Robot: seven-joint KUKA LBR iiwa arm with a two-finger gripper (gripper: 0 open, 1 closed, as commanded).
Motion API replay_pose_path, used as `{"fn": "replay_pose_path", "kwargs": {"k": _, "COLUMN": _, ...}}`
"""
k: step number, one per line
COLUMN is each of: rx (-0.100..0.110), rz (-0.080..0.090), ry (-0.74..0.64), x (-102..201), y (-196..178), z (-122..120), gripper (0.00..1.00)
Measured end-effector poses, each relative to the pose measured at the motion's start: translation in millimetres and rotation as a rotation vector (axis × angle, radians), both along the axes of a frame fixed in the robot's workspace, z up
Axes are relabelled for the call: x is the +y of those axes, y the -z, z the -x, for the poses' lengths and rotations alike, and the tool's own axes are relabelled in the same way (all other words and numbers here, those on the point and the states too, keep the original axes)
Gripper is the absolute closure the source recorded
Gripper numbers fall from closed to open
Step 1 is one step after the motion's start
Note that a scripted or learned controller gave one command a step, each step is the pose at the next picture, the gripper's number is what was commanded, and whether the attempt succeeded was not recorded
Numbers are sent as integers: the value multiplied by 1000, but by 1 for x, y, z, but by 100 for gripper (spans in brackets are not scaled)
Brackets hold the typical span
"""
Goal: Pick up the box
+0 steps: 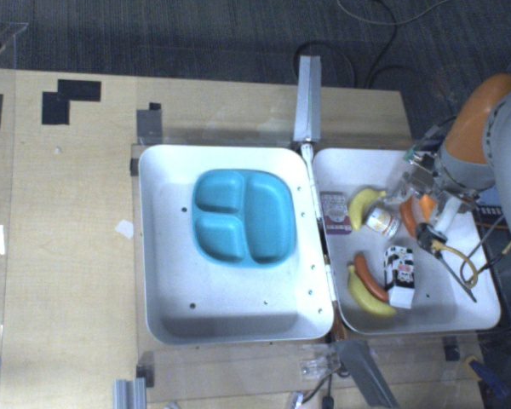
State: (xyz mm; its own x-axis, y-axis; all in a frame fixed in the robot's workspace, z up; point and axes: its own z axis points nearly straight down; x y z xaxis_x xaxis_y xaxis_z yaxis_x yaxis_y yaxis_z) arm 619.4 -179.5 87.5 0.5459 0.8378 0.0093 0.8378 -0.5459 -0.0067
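In the right bin (460, 318), close to its near edge, the box (399, 275) lies flat with its long axis running from the near edge toward the far one. A banana (368, 294) with a red sausage (368, 278) on it lies just beside it, on the side of the left bin (166, 254). My fingers (409, 204) hang farther back, above a second banana (363, 203), so the box lies nearer than them. I cannot tell their state
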Motion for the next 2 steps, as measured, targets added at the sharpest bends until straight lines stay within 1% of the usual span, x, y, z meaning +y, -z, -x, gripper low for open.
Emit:
{"fn": "replay_pose_path", "kwargs": {"k": 1, "rx": -12, "rz": 7, "ry": -9, "x": 1, "y": -11, "z": -4, "gripper": 100}}
{"fn": "replay_pose_path", "kwargs": {"k": 2, "rx": -5, "rz": 12, "ry": 110, "x": -16, "y": -104, "z": -52, "gripper": 100}}
